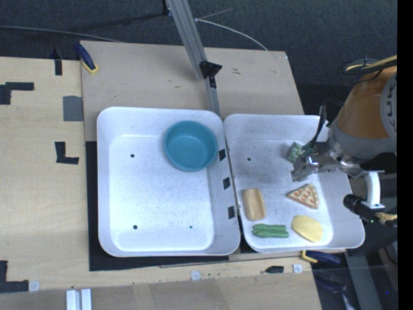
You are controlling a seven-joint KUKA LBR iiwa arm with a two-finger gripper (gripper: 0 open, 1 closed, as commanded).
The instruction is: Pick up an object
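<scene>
**Gripper low in the right bin, above the toy food**

The gripper (pixel 302 166) sits low in the right bin (pixel 258 134), towards its right side, with the arm (pixel 368 118) reaching in from the right. Whether it is released or clenched cannot be told from this angle, and nothing can be made out in its grasp. A small greenish shape lies just at its far-left edge, too blurred to name.

The candidates for picking all lie in the near half of that bin: a pizza slice (pixel 304 196) just near of the gripper, a yellow lemon-like piece (pixel 307 228) at the near right, a green bean pod (pixel 270 230) to its left, and a bread roll (pixel 253 203) close to the bin's left wall. The left bin (pixel 116 192) holds a blue bowl (pixel 190 145) at its far right corner.

To do the step well, the arm would probably best settle on the nearest piece, the pizza slice, centre over it and descend squarely; the slice looks flat, so a shallow grip could slip off. The roll and the lemon piece look rounder and may be easier to catch.

Both bins are shallow, white and speckled, side by side on a dark mat on a pale wooden desk (pixel 39 173) marked with strips of dark tape. A metal pole (pixel 187 24) slants in from the far side, and the floor beyond is dark.
</scene>
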